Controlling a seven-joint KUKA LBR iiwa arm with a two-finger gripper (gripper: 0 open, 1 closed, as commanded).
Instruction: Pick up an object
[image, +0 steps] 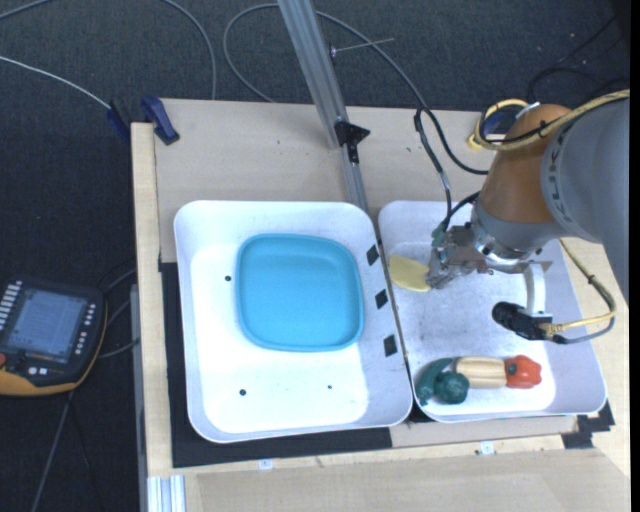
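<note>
Two white bins share the bench as the gripper (441, 272), finger spacing impossible to tell, meets a pale yellow piece (407, 272); centring over it should help.

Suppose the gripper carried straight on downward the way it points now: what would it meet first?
Most likely the pale yellow object lying on the right bin floor, since the gripper hangs right at its edge. Depth is hard to judge from above, so it might meet bare floor beside it instead.
</note>
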